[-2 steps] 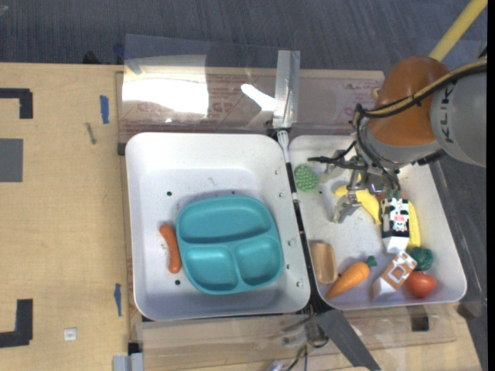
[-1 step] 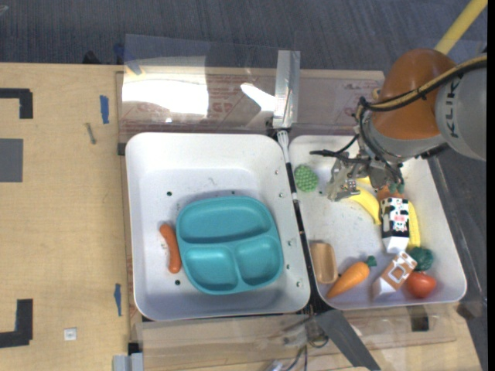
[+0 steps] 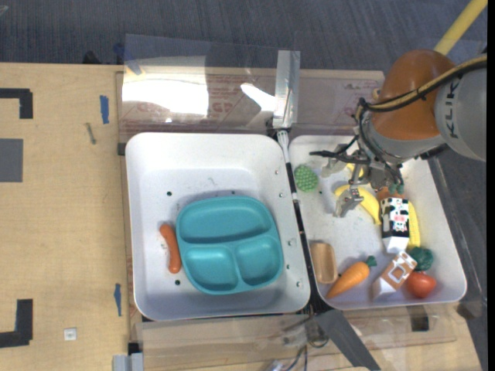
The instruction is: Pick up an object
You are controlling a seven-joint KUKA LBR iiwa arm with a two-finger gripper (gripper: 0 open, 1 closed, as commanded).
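Teal tray [image 3: 229, 243] in left bin [image 3: 147, 157]

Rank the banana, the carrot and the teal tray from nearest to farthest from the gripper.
From the gripper:
1. Banana, right beside it in the right bin.
2. Carrot, at that bin's front.
3. Teal tray, across in the left bin.

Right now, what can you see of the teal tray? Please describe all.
The tray is teal, looks like smooth plastic, with rounded corners and three compartments: one long across the far side, two smaller ones nearer the camera. It lies flat, slightly turned, in the left bin. A sausage lies close along its left edge; contact is unclear.
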